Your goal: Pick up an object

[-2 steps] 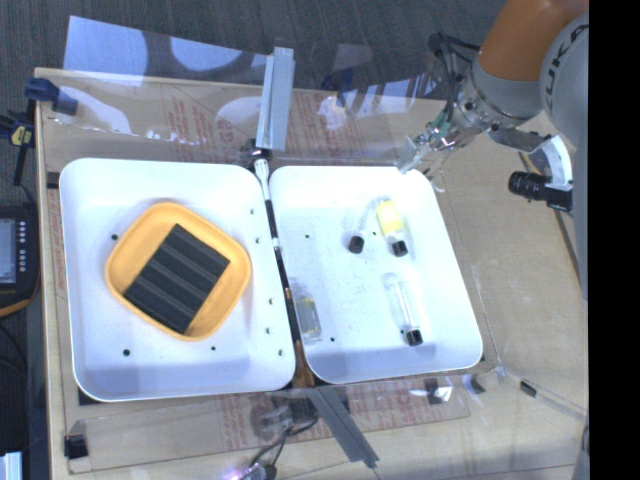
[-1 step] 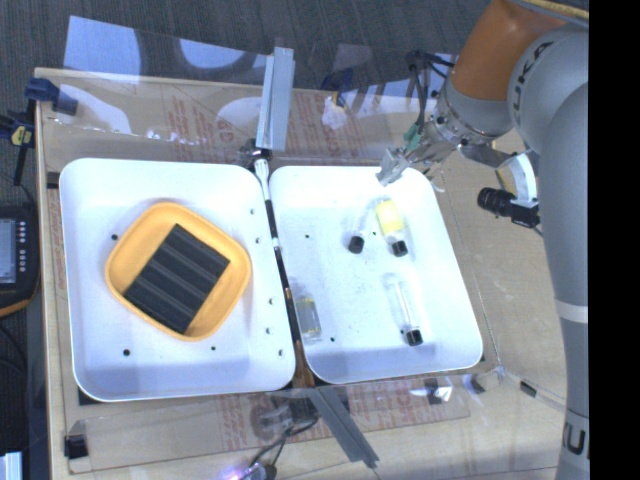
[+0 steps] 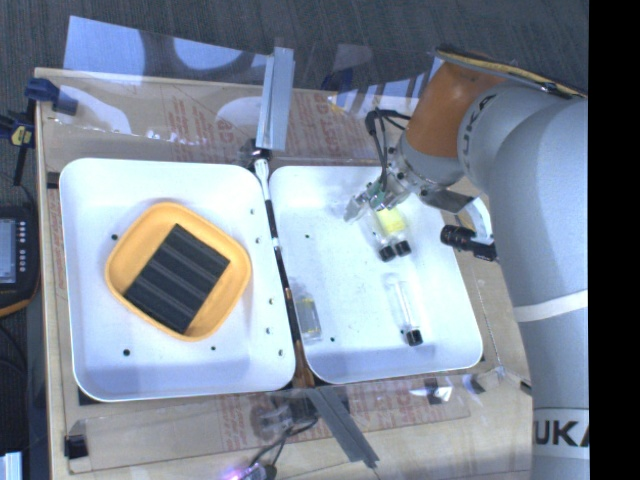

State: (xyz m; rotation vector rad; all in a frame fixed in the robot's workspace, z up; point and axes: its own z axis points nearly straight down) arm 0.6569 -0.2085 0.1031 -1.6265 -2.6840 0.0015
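The gripper (image 3: pixel 380 200) is hanging low over the right bin (image 3: pixel 335 353), at its one o'clock; how far its jaws are parted I cannot tell. A yellow-filled vial (image 3: pixel 392 230) is lying at the gripper's five o'clock, seemingly just free. A clear vial (image 3: pixel 404 309) is resting further toward six. Off at nine o'clock, the left bin (image 3: pixel 85 353) is cradling a yellow dish holding a black ridged block (image 3: pixel 178 277).

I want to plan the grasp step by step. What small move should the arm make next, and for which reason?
Probably a short descent straight down. The gripper hangs at the upper end of the yellowish tube in the right bin, and nothing shows between its fingers. The clear tube lies farther off.
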